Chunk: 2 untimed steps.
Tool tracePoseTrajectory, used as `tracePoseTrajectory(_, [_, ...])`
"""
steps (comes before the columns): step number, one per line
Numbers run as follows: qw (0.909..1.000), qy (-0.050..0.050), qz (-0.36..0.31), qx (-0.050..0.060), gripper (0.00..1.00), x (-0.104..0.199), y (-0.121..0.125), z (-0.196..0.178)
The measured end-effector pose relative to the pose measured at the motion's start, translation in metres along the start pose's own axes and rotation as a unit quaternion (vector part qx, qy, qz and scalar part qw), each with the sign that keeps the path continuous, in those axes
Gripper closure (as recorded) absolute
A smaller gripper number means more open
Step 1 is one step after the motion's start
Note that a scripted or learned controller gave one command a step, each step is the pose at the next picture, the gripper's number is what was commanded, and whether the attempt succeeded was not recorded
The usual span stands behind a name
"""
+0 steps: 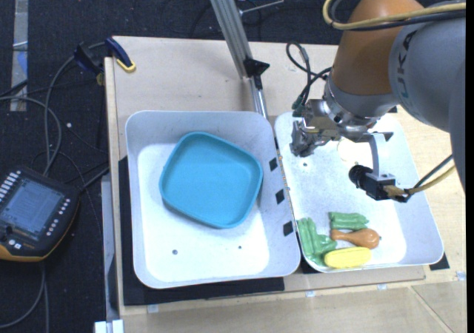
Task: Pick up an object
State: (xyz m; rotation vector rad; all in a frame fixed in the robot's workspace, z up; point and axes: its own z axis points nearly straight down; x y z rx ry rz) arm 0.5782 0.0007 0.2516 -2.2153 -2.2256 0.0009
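Observation:
In the left bin a blue square plate lies flat. Near the front edge of the right bin sit several small toy foods: a green piece, a brown drumstick, a yellow piece and a green strip. My gripper hangs over the back left part of the right bin, well apart from the toys. Nothing is visible between its fingers.
A slanted metal pole rises from behind the bins. A black clip-like part on the arm hangs over the middle of the right bin. A handheld pendant and cables lie on the floor at left.

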Motion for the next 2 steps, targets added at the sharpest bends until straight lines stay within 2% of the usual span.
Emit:
tracePoseTrajectory(1, [1.0, 0.0, 0.0, -0.001, 1.0, 0.049, 0.017, -0.006])
tracePoseTrajectory(2, [1.0, 0.0, 0.0, 0.0, 1.0, 0.094, 0.023, 0.002])
